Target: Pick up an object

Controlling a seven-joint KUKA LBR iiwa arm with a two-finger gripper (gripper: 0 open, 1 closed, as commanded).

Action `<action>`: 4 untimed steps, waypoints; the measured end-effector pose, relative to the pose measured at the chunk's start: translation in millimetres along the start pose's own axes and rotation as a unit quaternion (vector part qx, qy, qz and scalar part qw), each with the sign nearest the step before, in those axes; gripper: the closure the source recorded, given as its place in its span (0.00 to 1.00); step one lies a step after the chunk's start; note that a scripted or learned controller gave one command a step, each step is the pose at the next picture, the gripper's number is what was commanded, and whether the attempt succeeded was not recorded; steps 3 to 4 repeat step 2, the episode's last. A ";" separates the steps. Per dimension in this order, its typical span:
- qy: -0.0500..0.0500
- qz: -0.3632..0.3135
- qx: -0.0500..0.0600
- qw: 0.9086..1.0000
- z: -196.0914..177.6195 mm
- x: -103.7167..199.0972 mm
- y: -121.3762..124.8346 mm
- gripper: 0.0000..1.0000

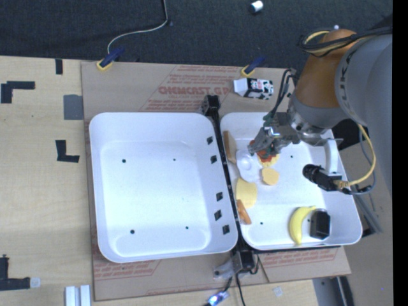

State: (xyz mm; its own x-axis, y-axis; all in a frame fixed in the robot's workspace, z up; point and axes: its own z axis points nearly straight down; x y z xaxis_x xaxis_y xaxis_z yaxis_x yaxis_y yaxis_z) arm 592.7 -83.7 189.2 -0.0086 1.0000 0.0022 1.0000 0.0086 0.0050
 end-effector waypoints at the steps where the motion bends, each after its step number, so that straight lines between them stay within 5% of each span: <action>1: 0.000 0.001 0.003 1.000 5.6 51.2 7.8 1.00; 2: 0.000 -0.001 0.001 1.000 -27.4 136.0 30.9 1.00; 4: 0.000 -0.001 0.001 1.000 -27.4 136.0 30.9 1.00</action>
